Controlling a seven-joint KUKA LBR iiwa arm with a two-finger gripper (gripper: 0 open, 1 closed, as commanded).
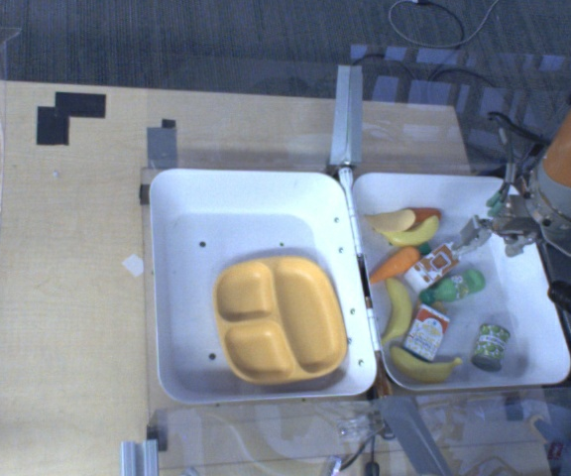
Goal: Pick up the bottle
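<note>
Nearest in the right bin (553,365) lie a can (491,346), a carton (425,332) and a banana (400,310); just beyond them the bottle (453,288) is seen on its side, green, its cap pointing right. It is judged light, rigid and smooth — apt to roll — so it is best gripped across the mid-body. Farther back the gripper (476,230) is poised above the bin's far part — whether released or clenched cannot be told.
</note>
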